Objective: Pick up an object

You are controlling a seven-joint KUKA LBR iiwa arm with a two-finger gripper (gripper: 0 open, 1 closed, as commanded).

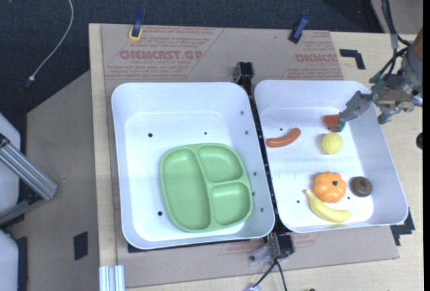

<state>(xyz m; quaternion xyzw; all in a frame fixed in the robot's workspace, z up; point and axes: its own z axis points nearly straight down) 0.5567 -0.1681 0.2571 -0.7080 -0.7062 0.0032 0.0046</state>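
The right bin [383, 155] holds several toy foods: a small red-orange piece [330, 121], a yellow ball-like fruit [331, 143], an orange-red sausage [283, 138], an orange pumpkin [329, 186], a yellow banana [328, 208] and a brown round piece [361, 186]. My gripper [363, 119] hangs over the bin's far right part, open. Its left fingertip [341, 124] sits right beside the red-orange piece, touching or nearly touching it. The other finger [387, 115] stands well to the right. Nothing is held between the fingers.
The left bin [134, 115] holds a green divided plate [205, 185]. A black clamp [243, 72] sits at the far end of the seam between the bins. Blue clips [299, 26] pin the cardboard base at the back. Cables hang at the far right.
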